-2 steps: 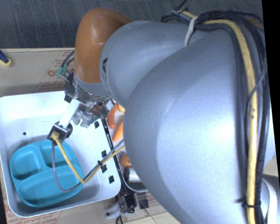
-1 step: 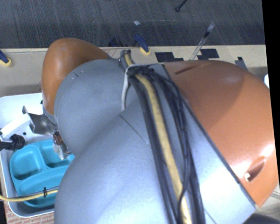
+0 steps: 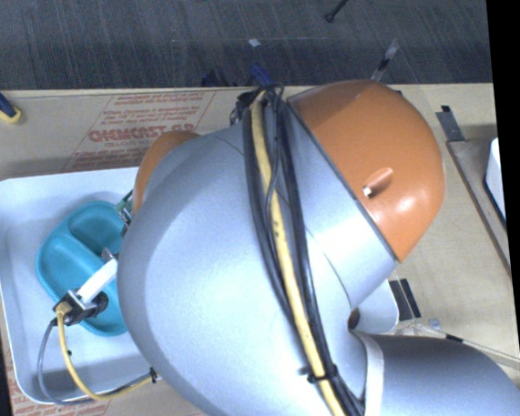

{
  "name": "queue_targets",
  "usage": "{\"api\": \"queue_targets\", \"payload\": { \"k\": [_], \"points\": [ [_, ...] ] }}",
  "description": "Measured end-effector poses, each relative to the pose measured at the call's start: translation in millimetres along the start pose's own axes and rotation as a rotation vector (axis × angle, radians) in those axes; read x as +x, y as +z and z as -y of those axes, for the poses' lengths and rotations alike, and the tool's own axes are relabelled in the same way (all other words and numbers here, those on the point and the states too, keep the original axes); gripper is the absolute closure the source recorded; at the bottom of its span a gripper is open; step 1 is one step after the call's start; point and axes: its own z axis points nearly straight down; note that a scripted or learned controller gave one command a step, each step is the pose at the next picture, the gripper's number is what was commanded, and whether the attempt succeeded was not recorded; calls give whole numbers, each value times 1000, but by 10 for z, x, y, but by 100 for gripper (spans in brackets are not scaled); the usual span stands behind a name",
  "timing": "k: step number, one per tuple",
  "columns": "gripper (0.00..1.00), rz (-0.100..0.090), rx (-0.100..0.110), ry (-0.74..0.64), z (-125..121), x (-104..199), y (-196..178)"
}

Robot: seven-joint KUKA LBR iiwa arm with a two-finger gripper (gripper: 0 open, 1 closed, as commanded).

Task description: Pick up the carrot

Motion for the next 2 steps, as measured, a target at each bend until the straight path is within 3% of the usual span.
{"api": "queue_targets", "payload": {
  "k": [1,2],
  "points": [
    [100,-5,2,-19,27,42,-141],
    [100,13,7,-223,-871,-56,-950]
  ]
}}
